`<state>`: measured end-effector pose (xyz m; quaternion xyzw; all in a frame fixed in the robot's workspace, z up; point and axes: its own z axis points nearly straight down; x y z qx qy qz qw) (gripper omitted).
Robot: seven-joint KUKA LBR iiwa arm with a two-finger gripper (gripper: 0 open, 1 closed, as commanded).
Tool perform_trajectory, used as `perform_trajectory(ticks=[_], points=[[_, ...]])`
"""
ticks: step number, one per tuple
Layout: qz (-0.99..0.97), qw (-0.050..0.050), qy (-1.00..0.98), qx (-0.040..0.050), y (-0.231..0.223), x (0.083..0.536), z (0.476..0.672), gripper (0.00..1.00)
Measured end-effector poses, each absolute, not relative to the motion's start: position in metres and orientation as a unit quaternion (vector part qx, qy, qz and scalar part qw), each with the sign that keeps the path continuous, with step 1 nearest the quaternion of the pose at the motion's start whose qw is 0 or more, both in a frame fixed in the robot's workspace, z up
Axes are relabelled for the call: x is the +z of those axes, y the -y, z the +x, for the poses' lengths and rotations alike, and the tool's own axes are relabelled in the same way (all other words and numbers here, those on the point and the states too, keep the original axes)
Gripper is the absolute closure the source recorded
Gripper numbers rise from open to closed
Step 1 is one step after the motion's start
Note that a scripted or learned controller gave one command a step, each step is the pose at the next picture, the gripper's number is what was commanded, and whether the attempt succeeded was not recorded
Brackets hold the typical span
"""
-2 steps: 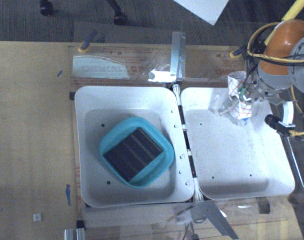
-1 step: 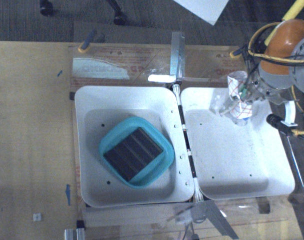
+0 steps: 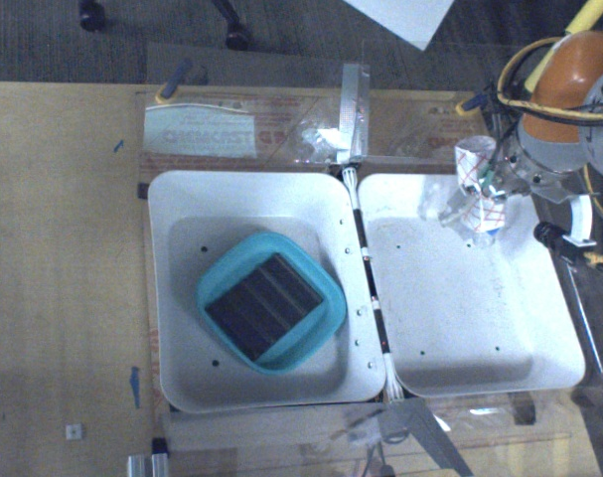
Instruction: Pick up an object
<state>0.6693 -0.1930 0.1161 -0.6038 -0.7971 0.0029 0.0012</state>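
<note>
A teal square dish (image 3: 271, 301) with a dark ridged inside lies in the left bin (image 3: 182, 217), turned at an angle. Over the far right corner of the right bin (image 3: 460, 316), the arm's gripper (image 3: 487, 185) hangs below the orange band (image 3: 571, 68). A small white item with thin red lines and clear plastic around it (image 3: 472, 207) sits right at the gripper's tip, partly covered by it. Whether it is off the bin floor is unclear.
The ridge between the two bins (image 3: 366, 276) runs down the middle. A clear bag and a metal bracket (image 3: 354, 112) lie on the cardboard behind the bins. Cables and a black fitting (image 3: 564, 246) sit along the right bin's right rim.
</note>
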Motion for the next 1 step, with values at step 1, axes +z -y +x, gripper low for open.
perform_trajectory(ticks=[1], points=[[-0.622, -0.002, 0.783, -0.0005, 0.1346, 0.1868, 0.6678, 1.00]])
